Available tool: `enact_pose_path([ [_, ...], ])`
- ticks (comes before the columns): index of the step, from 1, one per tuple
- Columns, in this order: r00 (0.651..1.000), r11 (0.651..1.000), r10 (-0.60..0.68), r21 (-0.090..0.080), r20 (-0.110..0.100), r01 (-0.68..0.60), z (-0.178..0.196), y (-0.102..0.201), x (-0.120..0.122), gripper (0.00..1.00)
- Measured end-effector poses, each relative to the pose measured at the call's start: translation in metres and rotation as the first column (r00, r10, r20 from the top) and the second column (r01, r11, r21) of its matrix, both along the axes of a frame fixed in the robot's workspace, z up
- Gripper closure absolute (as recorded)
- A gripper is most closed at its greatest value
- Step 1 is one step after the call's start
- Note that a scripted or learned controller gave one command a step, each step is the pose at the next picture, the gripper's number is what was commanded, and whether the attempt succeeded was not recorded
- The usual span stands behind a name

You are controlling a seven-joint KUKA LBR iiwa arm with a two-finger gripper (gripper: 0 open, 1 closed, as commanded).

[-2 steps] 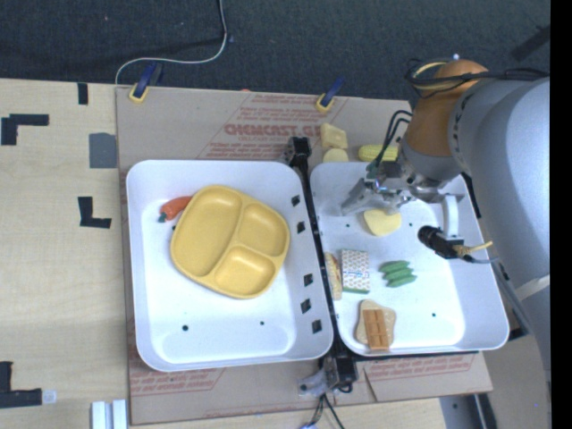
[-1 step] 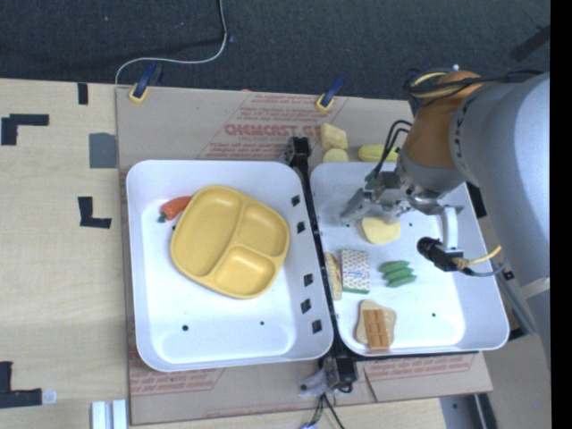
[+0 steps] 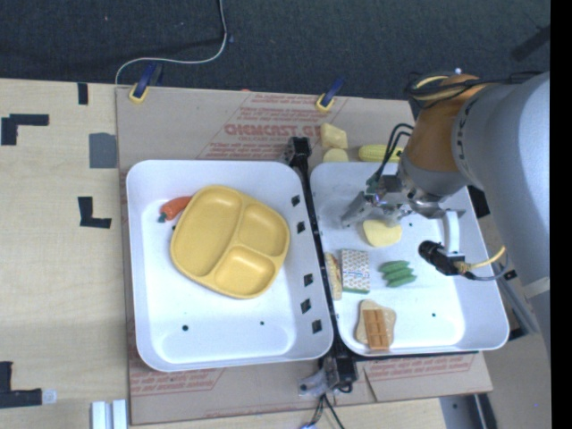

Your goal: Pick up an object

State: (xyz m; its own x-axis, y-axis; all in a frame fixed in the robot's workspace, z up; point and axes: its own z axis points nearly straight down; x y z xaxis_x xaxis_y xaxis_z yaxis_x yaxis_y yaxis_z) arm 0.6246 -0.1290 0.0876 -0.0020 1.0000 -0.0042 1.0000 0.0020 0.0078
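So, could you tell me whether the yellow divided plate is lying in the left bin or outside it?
In: the yellow plate lies flat inside the left bin.

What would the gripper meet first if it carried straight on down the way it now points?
Probably the pale yellow food piece, which lies just below the gripper in the right bin. Depth is hard to judge from above, so it may graze the piece's edge or reach the bin floor beside it.

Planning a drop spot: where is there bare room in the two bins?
Left bin: bare floor along the front, below the yellow plate. Right bin: bare front-right corner, past the toast and green beans. Crowded around the hand and the yellow piece.
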Motion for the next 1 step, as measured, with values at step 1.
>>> enact_pose_path([
  [1, 1.000, 1.000, 0.000, 0.001, 0.000, 0.000, 0.0002, -0.0112, -0.0130, 0.00],
])
